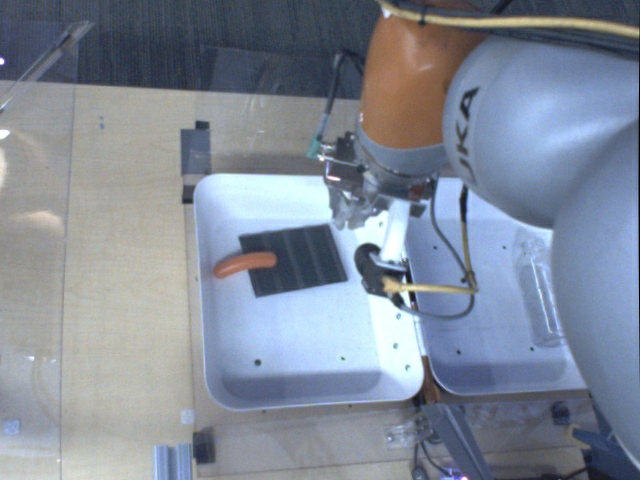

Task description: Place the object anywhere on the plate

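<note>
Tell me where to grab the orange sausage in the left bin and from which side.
Grip the sausage across its middle, coming straight down from above. It lies flat and nearly level across the view, its right end on the dark plate and its left end on the bin floor. So the jaws should probably close across its narrow width, front to back.

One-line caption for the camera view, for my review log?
KUKA arm's hand hovers at the left bin's right side; an orange sausage lies partly on the dark square plate.

Left of the gripper (352,211), a glossy orange sausage (245,264) touches a matt, ribbed dark plate (300,258). Both lie in a smooth white plastic bin (300,368). The bench (100,268) looks like pale wood.
</note>
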`<state>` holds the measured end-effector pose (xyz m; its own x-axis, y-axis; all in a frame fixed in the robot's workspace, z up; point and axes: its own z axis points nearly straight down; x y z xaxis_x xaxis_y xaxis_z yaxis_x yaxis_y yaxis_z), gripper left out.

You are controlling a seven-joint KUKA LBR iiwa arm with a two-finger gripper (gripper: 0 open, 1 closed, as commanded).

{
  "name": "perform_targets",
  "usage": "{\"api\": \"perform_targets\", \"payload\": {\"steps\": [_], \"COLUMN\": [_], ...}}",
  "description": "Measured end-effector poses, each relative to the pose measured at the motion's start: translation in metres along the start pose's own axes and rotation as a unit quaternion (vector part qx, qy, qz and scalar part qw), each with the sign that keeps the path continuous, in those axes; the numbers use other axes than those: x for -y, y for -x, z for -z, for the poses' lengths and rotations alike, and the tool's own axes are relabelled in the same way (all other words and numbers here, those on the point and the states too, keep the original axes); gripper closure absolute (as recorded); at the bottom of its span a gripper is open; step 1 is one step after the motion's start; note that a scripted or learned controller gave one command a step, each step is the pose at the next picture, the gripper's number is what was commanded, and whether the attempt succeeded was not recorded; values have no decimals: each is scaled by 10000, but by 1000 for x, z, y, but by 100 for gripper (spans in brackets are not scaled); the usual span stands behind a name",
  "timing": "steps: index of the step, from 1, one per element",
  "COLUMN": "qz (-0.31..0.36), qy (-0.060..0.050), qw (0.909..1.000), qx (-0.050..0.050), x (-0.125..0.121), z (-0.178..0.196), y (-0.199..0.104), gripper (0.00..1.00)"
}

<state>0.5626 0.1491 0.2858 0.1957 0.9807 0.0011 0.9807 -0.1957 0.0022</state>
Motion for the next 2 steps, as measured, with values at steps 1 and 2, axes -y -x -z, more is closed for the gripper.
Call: {"api": "perform_targets", "payload": {"steps": [1,2], "qz": [1097,-457], "qy": [-8,-3], "qw": [9940,9990], "qx": [0,-1], "x": [-20,-22], "z": [-49,-28], "y": [-17,-43], "gripper": [100,100]}}
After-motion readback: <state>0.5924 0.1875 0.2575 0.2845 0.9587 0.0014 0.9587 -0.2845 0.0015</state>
